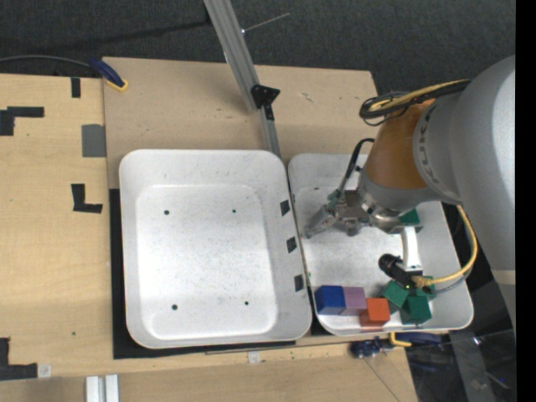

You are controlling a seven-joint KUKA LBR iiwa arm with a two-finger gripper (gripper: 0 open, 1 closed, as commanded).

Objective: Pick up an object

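The hand [322,221] hangs low over the right bin [335,170], near its left wall; its spread cannot be told from here. The blocks cluster at the front edge: blue [331,299], purple [355,299], orange [377,310], green [414,306], apart from it, so nothing looks grasped.

Even, fairly bright overhead light washes the white bins [201,249] nearly to glare, with soft shadows at their rims. The arm [469,141] at right looms blurred; the upper frame stays dim.
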